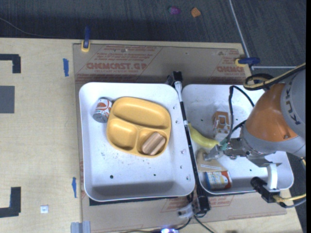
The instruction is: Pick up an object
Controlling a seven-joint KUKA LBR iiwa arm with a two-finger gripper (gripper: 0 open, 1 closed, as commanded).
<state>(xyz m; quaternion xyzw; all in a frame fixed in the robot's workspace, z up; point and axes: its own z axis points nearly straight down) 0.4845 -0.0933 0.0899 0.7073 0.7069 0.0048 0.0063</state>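
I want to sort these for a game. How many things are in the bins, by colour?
Yellow: 2, a sectioned plastic tray and a banana
Tan: 2, a bread roll and a small carton
Red-and-white: 1, a soda can
Blue-labelled: 1, a tin
Total: 6

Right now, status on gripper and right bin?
Gripper low in right white bin, beside yellow banana. Grip unconfirmed. Small labelled can close below.

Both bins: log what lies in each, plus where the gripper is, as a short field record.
left bin: yellow divided tray with a hot dog toy in its lower right compartment; small can lying at the tray's upper left
right bin: banana, small brown box, labelled can near the front wall
gripper: low in the right bin, between banana and labelled can
grasp: cannot tell
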